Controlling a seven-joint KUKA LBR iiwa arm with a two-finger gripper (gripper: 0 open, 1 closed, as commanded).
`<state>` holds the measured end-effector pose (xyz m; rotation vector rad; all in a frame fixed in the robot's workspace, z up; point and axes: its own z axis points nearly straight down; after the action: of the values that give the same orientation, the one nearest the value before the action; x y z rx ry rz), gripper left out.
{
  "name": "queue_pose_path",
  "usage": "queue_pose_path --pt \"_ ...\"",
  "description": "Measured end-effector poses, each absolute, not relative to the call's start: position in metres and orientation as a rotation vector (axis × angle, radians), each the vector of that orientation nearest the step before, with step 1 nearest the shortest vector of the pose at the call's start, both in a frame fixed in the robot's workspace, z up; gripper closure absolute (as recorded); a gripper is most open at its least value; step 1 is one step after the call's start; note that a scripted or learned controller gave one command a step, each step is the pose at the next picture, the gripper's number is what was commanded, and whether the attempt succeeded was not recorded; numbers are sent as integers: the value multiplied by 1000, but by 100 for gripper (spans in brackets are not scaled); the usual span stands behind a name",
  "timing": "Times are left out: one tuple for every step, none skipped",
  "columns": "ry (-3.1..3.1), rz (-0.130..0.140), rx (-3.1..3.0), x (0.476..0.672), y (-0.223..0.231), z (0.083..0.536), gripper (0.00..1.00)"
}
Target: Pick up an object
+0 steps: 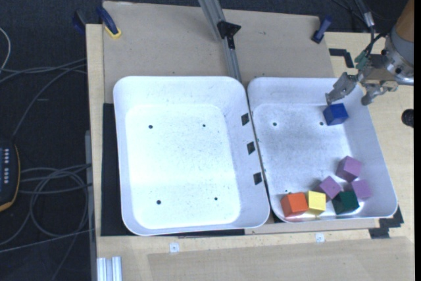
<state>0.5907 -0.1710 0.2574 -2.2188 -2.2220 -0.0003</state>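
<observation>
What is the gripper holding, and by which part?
Nothing: the gripper is open, fingers spread above the right bin's far edge, the blue block lying apart below.

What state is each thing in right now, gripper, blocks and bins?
gripper: open, above the right bin's far end, holding nothing.
blue block: lying loose in the right bin, just below the fingers.
orange, yellow, green and purple blocks: clustered in the near right corner.
left bin: white floor showing.
</observation>
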Motion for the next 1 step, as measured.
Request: queue_pose_path --pt "-2222 -1 -2219 591 -171 257 0"
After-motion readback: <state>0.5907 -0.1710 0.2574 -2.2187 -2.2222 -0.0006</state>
